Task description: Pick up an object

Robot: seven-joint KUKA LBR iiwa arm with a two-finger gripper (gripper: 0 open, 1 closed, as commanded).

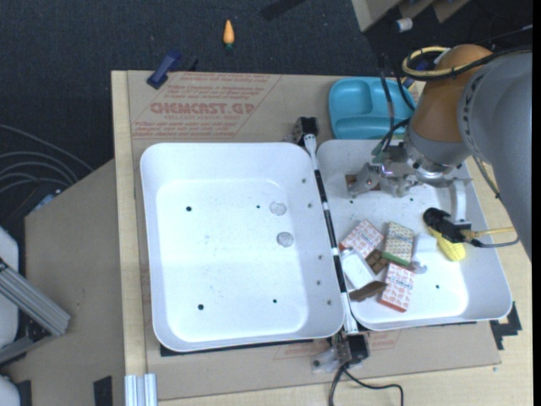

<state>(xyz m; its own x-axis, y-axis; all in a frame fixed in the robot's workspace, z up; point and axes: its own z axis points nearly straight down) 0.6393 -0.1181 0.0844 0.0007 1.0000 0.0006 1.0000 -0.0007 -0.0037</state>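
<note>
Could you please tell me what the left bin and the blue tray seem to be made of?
Left bin: likely moulded plastic, white and smooth, with a soft sheen and rounded corners. Blue tray: probably plastic too, slightly glossy, with rounded moulded rims.

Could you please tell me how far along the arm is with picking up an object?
Done: the approach looks made, as the gripper is low over the far end of the right bin.
In hand: nothing I can see held.
Left: the grasp and the lift. The patterned boxes lie untouched nearer the camera, apart from the gripper, and two small grey discs sit in the left bin.
</note>
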